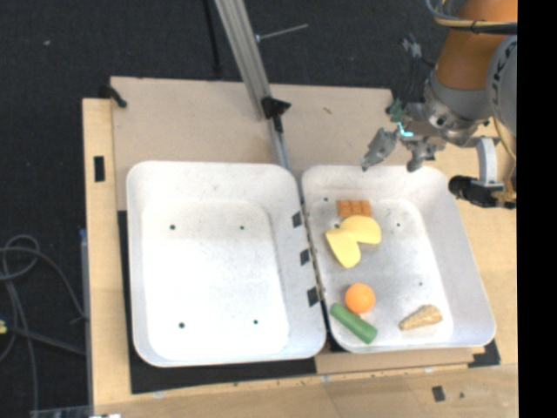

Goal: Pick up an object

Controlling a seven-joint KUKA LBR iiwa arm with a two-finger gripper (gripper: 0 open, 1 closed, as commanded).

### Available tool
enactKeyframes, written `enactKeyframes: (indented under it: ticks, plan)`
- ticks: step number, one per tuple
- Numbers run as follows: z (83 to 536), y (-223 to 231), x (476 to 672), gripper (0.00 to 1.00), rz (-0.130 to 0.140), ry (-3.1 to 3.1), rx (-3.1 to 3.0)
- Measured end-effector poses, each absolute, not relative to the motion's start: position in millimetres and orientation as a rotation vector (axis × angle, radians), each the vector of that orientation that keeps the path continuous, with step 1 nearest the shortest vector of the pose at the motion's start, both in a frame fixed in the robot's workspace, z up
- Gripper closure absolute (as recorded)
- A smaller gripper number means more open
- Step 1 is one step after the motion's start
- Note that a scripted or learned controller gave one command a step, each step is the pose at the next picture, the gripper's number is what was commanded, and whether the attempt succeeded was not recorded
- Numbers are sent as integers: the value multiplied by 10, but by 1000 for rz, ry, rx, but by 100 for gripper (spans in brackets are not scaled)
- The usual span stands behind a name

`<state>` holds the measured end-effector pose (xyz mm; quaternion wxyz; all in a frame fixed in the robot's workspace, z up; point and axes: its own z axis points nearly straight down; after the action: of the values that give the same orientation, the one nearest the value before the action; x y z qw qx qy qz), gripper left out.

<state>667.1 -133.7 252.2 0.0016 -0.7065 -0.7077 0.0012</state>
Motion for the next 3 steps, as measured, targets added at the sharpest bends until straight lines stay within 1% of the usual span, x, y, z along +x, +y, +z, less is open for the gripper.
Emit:
enactKeyframes:
  ticks: [1,2,3]
  plan:
    - [2556,-1343,6678,0,2,-2227,-2219]
    - [2136,-1342,6651,0,5,-2222,-2221]
    - [1668,-1441,6612,0,7,-2219,-2223]
